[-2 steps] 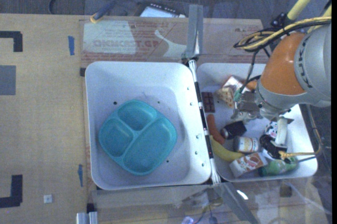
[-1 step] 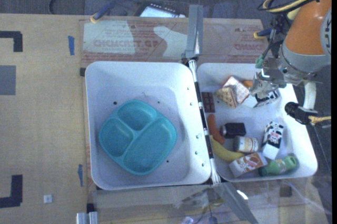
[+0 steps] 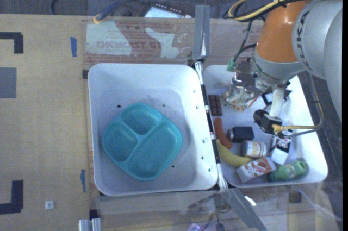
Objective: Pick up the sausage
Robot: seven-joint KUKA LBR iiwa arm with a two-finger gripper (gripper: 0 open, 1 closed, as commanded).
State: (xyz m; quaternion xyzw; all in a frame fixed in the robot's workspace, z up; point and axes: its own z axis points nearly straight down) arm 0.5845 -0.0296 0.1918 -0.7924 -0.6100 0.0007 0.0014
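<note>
The green bottle (image 3: 288, 170) lay at the right bin's (image 3: 318, 140) near edge, the sausage (image 3: 220, 132) sat beside the banana (image 3: 231, 156) against that bin's left wall, and the gripper (image 3: 242, 95) hovered above it toward the bin's far end.

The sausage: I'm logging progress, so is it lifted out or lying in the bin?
Lying in the bin. The sausage rests on the right bin's floor beside the banana, apart from the end effector.
</note>
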